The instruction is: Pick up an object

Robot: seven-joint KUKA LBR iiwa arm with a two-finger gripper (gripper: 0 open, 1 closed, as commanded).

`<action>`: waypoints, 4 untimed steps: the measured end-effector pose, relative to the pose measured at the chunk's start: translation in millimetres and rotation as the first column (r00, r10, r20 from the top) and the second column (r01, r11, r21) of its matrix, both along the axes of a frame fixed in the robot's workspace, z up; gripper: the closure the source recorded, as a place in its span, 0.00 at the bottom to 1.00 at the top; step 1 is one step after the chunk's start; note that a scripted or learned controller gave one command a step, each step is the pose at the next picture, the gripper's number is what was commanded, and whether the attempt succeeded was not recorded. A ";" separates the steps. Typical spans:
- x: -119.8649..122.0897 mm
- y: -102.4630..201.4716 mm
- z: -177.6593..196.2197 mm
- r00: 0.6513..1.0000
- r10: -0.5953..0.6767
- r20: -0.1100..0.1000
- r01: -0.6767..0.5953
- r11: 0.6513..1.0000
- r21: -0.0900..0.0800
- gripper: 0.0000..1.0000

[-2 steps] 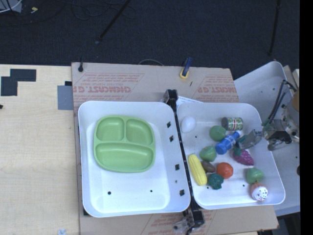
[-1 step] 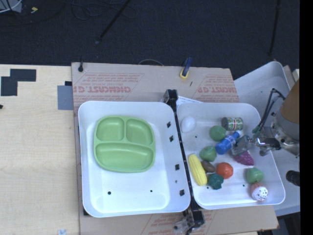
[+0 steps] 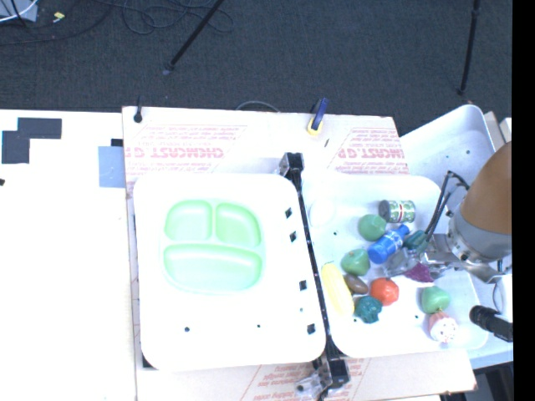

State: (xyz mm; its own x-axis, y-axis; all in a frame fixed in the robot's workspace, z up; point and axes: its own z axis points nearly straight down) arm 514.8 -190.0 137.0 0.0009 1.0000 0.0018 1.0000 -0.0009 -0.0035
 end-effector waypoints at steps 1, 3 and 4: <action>0.1 2.2 -52.1 1.000 0.001 0.000 -0.001 1.000 0.000 0.00; 8.1 1.0 6.0 1.000 0.001 0.005 -0.001 1.000 -0.002 1.00; -2.0 0.4 58.8 1.000 0.001 0.005 -0.001 1.000 -0.002 1.00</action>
